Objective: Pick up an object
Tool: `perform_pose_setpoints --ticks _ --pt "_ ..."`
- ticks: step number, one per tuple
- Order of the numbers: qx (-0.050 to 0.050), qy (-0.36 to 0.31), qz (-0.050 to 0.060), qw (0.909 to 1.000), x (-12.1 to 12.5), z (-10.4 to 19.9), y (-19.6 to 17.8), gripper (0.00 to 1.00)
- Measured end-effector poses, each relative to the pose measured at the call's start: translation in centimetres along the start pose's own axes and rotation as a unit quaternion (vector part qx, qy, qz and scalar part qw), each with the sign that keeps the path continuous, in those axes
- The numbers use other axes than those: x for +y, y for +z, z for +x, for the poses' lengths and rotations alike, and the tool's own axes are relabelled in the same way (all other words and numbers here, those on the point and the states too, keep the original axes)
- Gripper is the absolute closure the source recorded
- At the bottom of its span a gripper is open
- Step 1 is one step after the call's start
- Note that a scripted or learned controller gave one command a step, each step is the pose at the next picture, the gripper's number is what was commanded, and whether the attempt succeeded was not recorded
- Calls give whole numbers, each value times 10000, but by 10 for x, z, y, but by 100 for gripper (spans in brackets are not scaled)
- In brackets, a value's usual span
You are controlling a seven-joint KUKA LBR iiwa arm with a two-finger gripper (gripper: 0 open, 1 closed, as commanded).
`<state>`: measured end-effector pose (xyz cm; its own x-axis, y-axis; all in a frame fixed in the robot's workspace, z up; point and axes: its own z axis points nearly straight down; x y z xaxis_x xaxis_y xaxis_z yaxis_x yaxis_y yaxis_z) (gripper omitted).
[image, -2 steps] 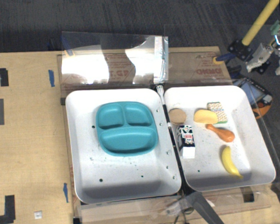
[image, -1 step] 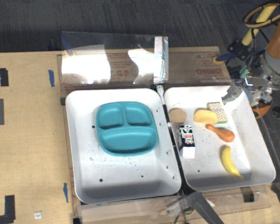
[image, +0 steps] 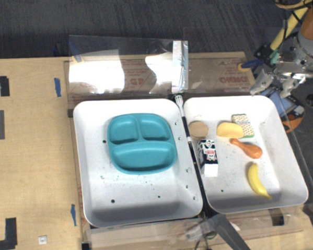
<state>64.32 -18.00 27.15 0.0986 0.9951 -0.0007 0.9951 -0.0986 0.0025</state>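
The right bin (image: pixel 285 193) holds several small items. A tan round piece (image: pixel 198 129) lies at its back left, and a black-and-white carton (image: pixel 208 157) lies along the left wall. A yellow lump (image: pixel 229 129) sits beside a checkered block (image: pixel 242 123). In front of them are an orange carrot-like piece (image: pixel 246 147) and a banana (image: pixel 257 180). My gripper (image: pixel 272 88) hangs over the bin's back right corner, above and apart from all of them. It is open, and nothing is between its fingers.
The left bin (image: pixel 97 193) bears a teal divided plate (image: pixel 141 142). A clear plastic sheet (image: pixel 127 71) stands behind the bins. Cables and yellow hoses (image: pixel 289 5) hang at the upper right by the arm. A ridge (image: pixel 192 162) divides the two bins.
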Motion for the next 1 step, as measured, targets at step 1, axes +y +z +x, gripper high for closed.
perform_pose_setpoints --ticks 1 --pt "9 -333 46 9994 -16 -30 132 0"
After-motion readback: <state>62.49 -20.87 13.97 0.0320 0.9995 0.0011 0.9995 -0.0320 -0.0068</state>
